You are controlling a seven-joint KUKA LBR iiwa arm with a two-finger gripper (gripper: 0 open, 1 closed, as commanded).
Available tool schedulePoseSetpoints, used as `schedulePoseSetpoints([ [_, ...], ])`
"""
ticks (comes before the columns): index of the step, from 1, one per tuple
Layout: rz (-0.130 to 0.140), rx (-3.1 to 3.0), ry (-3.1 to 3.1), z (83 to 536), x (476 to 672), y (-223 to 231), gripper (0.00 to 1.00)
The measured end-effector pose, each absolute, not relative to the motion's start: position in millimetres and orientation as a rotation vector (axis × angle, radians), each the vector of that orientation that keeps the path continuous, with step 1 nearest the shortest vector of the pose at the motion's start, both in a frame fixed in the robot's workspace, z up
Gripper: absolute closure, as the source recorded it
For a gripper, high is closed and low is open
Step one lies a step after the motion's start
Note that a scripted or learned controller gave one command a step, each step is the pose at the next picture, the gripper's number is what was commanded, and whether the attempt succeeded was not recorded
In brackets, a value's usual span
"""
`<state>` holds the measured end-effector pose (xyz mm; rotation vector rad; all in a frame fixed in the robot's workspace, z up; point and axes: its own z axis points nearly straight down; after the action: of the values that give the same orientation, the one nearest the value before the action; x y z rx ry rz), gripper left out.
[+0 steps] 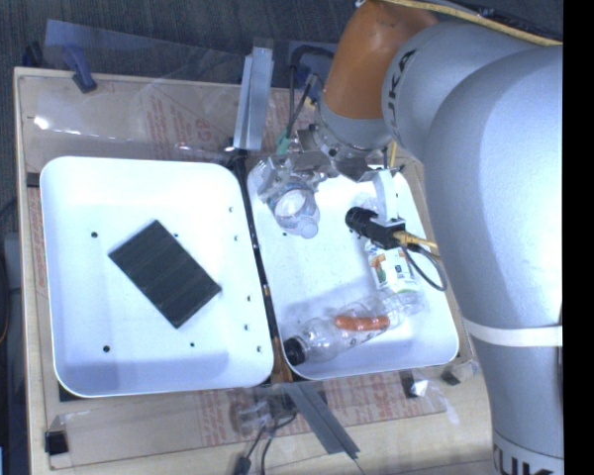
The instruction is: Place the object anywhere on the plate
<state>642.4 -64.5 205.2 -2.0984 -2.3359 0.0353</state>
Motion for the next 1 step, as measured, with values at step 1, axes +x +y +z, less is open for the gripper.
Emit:
schedulePoseSetpoints([
  [1,0.048,-1.859,-2.53,190.3,621.2,-36.3,1.0],
])
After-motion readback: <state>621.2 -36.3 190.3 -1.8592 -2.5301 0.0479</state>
